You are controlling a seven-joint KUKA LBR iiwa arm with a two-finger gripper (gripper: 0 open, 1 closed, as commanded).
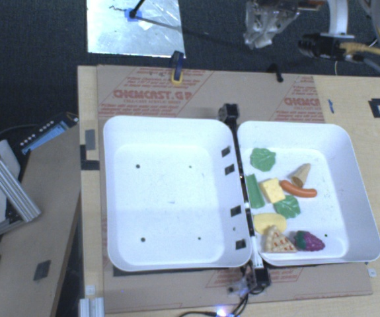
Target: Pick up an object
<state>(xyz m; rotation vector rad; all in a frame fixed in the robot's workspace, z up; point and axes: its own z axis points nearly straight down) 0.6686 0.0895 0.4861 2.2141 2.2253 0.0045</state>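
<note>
A purple toy grape cluster and a waffle-patterned toy wedge crowd the right white bin's near edge. The grey two-finger gripper hangs high beyond, grip state unclear. The orange toy sausage lies left-right; tight neighbours risk a fouled grasp.

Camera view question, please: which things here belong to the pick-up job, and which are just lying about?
Belong to the job:
- two-finger gripper
- right white bin holding toy food: orange sausage, purple grapes, yellow cheese block, green leaf

Lying about:
- left white bin
- silver foil sheet
- yellow clip
</note>
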